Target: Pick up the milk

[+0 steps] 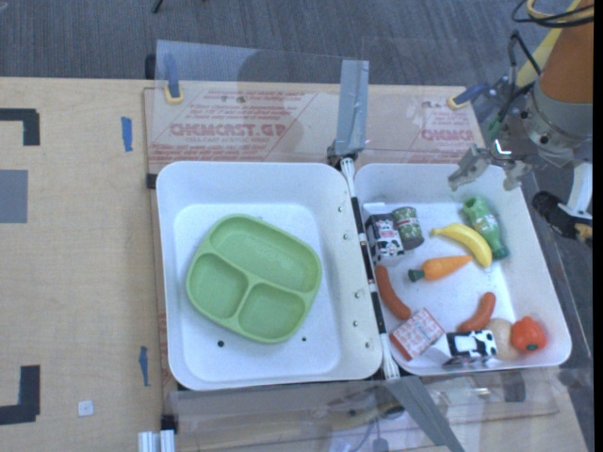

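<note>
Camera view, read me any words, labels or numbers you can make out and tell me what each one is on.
"CHEMCAST GP", red print, reads faintly on the clear sheet behind the left bin.
More red print on the clear sheet behind the right bin: too blurred to read.
Labels on the milk carton, red packet, green can: too small.

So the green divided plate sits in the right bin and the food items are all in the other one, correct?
Not quite: the camera view shows the green divided plate in the left bin. The food items, milk included, are all in the other one, the right bin.
</note>
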Robot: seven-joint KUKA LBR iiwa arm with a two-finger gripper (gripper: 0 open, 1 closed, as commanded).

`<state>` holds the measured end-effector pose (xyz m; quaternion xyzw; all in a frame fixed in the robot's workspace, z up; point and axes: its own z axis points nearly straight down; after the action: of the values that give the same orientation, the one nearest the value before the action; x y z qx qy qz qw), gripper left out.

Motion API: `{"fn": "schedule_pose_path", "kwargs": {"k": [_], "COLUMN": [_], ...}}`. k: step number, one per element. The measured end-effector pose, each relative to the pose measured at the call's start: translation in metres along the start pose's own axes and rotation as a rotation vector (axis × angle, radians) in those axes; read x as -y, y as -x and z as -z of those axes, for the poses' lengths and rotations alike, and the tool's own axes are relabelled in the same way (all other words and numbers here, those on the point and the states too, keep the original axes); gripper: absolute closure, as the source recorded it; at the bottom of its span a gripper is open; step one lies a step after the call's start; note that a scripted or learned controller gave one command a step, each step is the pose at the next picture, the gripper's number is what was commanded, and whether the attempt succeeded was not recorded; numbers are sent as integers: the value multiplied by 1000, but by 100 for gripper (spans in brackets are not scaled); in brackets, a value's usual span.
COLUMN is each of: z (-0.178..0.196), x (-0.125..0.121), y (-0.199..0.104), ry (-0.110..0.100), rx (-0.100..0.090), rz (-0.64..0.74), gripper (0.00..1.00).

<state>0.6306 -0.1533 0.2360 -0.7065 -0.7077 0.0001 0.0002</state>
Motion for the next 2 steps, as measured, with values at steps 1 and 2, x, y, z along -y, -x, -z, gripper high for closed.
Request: {"fn": "schedule_pose_path", "kwargs": {"k": [1,2], "z": [-51,-50], "x": [-2,-2], "y": [-122,-105], "ry": [0,0], "rx": [0,0], "rz": [97,369], "gripper": [0,0]}}
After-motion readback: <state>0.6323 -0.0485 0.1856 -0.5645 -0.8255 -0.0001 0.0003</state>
